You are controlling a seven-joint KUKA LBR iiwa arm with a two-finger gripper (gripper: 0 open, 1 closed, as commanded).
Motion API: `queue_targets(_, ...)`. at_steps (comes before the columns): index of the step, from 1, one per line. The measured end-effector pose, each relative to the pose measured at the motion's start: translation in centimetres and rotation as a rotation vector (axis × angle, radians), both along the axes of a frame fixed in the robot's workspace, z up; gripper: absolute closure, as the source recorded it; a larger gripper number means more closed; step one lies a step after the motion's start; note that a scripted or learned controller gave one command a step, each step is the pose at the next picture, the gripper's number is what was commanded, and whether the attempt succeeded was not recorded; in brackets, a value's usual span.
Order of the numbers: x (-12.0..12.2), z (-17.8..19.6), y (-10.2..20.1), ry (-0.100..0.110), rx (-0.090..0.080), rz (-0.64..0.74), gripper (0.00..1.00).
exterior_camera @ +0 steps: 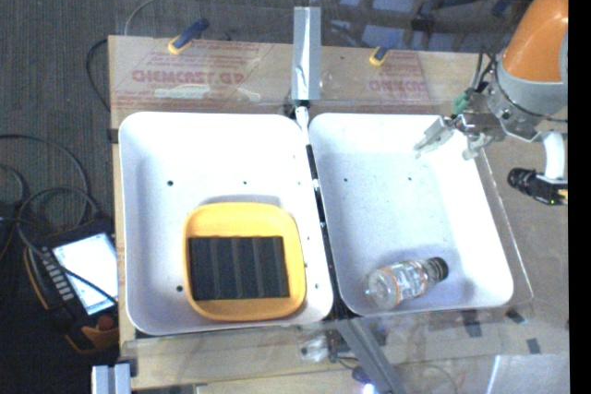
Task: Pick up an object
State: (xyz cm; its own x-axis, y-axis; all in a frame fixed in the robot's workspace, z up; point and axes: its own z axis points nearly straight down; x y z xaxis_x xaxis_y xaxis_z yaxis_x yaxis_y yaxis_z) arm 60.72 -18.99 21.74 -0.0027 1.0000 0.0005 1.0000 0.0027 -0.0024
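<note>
Presently listed: two shallow white bins side by side on a table topped with brown board. Left bin: one yellow tray with a dark ribbed insert, lying flat toward the near side. Right bin: one clear plastic bottle with a dark cap, lying on its side near the front wall, cap pointing right. Arm, grey with an orange band, enters from the right; its pincer hovers over the far right corner of the right bin, fingers spread apart, nothing between them, well apart from the bottle. Two clamps with yellow grips sit at the table's far edge.
</note>
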Motion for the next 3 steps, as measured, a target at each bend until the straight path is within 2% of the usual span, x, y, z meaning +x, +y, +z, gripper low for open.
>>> queue_targets(1, 1.0, 6.6, -0.6, -0.002, -0.002, 0.041, 0.0)
queue_targets(2, -1.4, -12.2, 0.0, -0.002, 0.0, 0.078, 0.0)
queue_targets(3, -11.1, -3.2, -3.0, 0.0, -0.002, -0.042, 0.0)
